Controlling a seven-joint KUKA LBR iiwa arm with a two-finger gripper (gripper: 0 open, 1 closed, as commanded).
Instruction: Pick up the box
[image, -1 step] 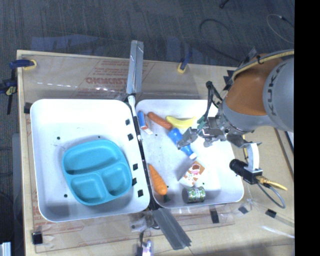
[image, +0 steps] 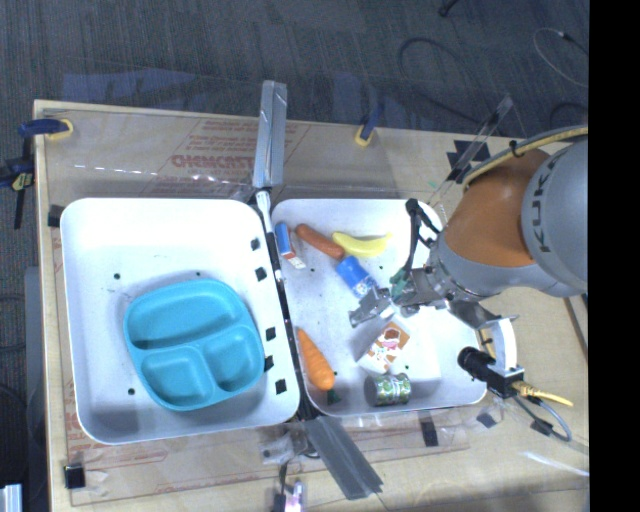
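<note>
gripper above box, right bin

On the bench, two bins sit side by side, the tool lowered into the right bin. Just below the tool lies the box, a can beneath that at the bin's near edge. A small bottle lies just above the tool, a banana beyond it, a sausage beside the banana. A carrot rests lower left of the tool, a small carton upper left against the bin wall. Far left, a divided tray lies in the left bin.
</note>
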